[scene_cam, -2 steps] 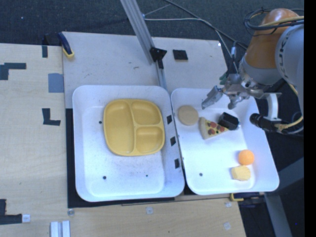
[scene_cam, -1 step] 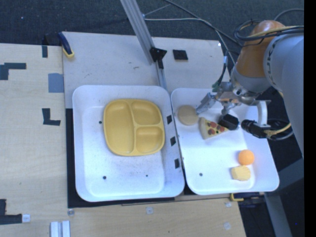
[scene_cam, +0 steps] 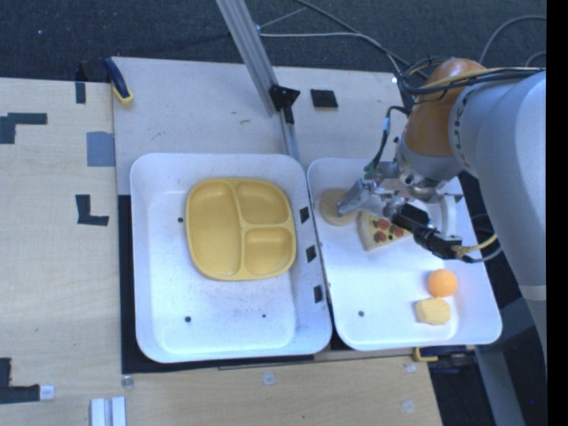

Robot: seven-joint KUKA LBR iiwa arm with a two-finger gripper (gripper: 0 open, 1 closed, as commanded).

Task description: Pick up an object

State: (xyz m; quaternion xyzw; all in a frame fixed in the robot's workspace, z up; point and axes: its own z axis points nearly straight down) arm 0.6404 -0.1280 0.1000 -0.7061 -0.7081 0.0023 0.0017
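Note:
My gripper (scene_cam: 383, 216) hangs over the far part of the right bin (scene_cam: 390, 327), its jaws spread apart and open with nothing held. A pizza-slice toy (scene_cam: 380, 232) lies in the bin just beneath and between the fingers. One grey finger (scene_cam: 351, 200) points toward a round tan cookie (scene_cam: 334, 209) at the bin's far left corner. An orange ball (scene_cam: 442, 283) and a pale yellow chunk (scene_cam: 433, 311) rest near the bin's front right corner, apart from the gripper.
The left bin (scene_cam: 160, 309) holds a yellow divided plate (scene_cam: 241, 228). A metal pole (scene_cam: 253, 47) slants down to the gap between the bins at the back. The arm's grey body (scene_cam: 510, 149) overhangs the right bin's far right side.

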